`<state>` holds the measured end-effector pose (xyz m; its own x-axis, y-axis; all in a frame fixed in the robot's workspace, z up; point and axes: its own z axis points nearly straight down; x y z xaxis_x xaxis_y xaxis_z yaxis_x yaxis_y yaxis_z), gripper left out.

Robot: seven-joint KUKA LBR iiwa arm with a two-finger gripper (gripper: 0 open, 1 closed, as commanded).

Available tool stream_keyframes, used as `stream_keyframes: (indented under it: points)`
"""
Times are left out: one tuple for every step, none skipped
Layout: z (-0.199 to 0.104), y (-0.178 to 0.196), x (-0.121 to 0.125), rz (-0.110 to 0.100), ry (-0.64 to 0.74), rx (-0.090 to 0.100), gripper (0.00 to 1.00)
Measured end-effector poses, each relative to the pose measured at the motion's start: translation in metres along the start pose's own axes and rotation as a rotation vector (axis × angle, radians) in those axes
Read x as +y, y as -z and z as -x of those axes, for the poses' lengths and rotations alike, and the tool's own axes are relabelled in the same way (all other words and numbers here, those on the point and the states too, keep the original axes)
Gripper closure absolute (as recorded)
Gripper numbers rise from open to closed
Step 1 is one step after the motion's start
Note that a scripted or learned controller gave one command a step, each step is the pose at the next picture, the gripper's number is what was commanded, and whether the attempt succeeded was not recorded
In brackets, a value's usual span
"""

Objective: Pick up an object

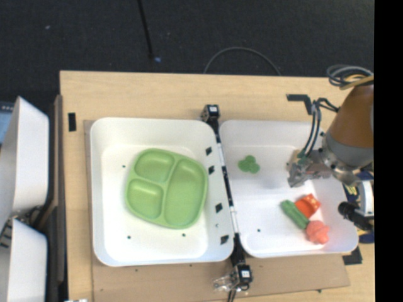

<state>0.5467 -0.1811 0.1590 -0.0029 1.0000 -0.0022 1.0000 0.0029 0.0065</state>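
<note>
Right bin [264, 244], 5 o'clock corner | green stick [293, 213], orange piece [308, 205], pink lump [318, 232] clustered, touching | likely light, smooth plastic; take stick across its narrow width | gripper [301, 172] at 12 o'clock above them, nothing visibly held, opening unreadable

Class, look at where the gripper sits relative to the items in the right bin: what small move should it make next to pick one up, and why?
Probably a short shift toward the camera, then down. The gripper hangs in the right bin with nothing visible between its fingers, and the orange-red piece and the green stick lie just nearer the camera than it. The small green item lies farther off, to the left.
</note>
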Motion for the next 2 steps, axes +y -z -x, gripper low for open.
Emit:
stream_keyframes:
  points:
    - [-0.001,0.057,0.012,0.001,0.001,-0.001,1.00]
    - [0.000,0.111,0.014,0.001,0.001,-0.001,1.00]
